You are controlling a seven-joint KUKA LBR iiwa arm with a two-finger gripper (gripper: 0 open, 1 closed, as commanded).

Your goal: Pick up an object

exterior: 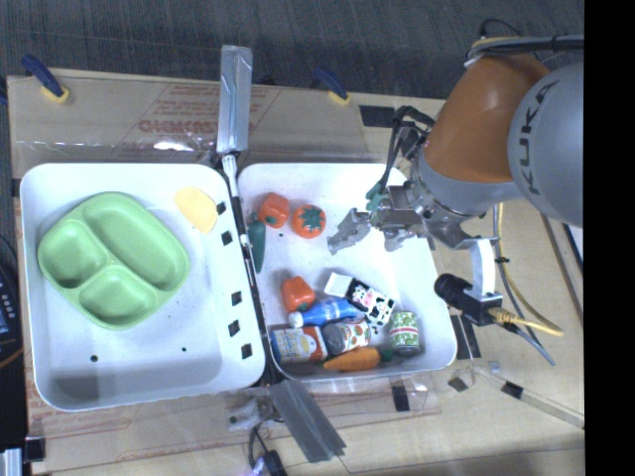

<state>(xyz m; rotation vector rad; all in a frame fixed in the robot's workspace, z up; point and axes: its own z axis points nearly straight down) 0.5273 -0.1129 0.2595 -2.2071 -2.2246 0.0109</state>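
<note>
My gripper (373, 233) hangs over the right bin (422, 266), near its upper right part, with its grey fingers (347, 232) spread open and nothing between them. To its left on the bin floor lie a red tomato (308, 221) and an orange pepper (273, 208). Lower in the bin a pile holds a red-orange piece (296, 293), a blue bottle (327, 312), a black-and-white spotted block (370, 303), a green can (403, 332) and a carrot (352, 360).
The left bin (60, 375) holds a green divided plate (112, 258) and a yellow piece (196, 207). A dark green vegetable (256, 242) lies against the divider wall. The arm's orange band (486, 117) looms over the right bin's right rim.
</note>
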